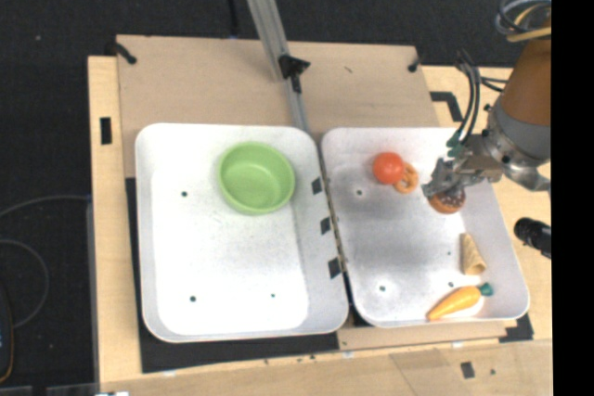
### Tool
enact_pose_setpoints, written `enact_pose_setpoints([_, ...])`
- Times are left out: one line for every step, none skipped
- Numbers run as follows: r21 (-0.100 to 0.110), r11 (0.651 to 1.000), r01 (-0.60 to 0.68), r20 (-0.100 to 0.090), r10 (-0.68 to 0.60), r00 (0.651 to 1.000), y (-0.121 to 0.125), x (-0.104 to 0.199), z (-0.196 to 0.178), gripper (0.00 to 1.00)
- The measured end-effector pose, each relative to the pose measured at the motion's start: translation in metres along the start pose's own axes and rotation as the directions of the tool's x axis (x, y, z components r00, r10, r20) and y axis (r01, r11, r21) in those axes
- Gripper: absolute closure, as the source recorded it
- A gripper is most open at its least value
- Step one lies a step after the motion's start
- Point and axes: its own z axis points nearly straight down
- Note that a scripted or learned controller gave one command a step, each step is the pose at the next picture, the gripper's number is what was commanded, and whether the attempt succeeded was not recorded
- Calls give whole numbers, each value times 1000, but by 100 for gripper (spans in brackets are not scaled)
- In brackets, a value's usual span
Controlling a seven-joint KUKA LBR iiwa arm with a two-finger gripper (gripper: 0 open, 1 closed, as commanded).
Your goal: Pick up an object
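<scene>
End effector point(447, 190) over right bin point(408, 292), covering small reddish object point(449, 204); fingers indistinct.

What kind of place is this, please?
Probably a robot test bench: two white bins sit on a wooden board, a robot arm reaches in, and toy food such as a carrot lies inside.

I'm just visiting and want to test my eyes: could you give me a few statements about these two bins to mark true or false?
1. The green bowl sits in the left bin. True.
2. The toy carrot lies beside the bowl. False: it lies in the right bin, near its front corner.
3. The gripper hangs over the right bin. True.
4. The red ball lies in the left bin. False: it lies in the right bin.
</scene>
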Motion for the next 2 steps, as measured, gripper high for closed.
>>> enact_pose_setpoints([1,1000,-1,0,1,1000,-2,44,11,100])
enact_pose_setpoints([-1,1000,2,-2,-2,1000,6,91,9,100])
